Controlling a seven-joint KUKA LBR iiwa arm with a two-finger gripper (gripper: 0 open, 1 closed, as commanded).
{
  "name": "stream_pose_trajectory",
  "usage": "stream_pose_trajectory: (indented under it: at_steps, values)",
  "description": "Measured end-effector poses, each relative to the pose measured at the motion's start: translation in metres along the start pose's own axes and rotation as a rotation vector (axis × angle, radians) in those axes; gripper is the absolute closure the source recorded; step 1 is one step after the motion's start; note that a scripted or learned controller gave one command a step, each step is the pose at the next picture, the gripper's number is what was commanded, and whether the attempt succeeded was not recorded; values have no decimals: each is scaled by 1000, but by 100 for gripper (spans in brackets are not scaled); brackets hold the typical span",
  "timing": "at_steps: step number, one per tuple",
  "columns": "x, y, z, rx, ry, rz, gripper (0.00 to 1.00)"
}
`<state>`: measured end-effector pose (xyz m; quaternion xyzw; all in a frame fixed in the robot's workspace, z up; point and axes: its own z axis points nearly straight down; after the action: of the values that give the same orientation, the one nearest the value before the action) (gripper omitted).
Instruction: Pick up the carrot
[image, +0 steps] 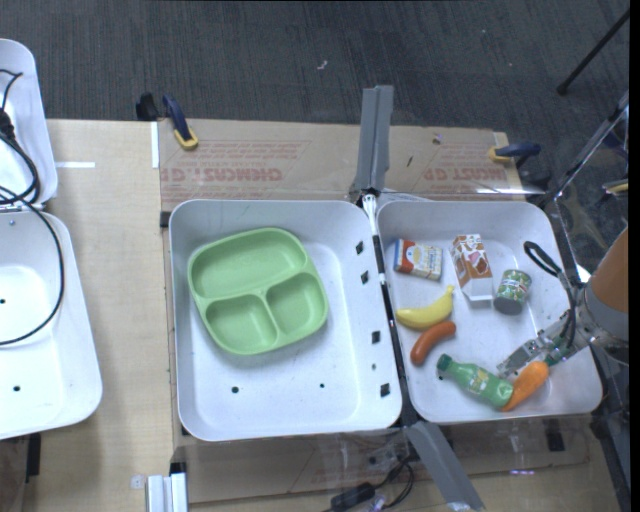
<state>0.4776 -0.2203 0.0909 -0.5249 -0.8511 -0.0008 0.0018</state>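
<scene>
The carrot (527, 384) is a small orange piece lying near the front right corner of the right bin (585, 400). Its left end touches a green bottle (477, 381) that lies on its side. My gripper (543, 350) reaches in from the right edge, low in the bin. It sits just above and behind the carrot's thick end, and its metal tip points left toward the bottle. Nothing appears lifted off the bin floor.
The right bin also holds a banana (425, 311), a red sausage (432, 341), a small red-and-white pack (418, 259), a carton (472, 266) and a green can (513, 290). A green divided plate (258, 290) lies in the left bin (300, 400).
</scene>
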Motion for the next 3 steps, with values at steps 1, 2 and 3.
stream_pose_trajectory:
  at_steps: [1, 2, 3]
  values:
    - [-1, 1, -9, -2, -2, 2, 100]
    - [-1, 1, -9, -1, -2, 2, 0]
    - [6, 4, -1, -1, -4, 3, 0]
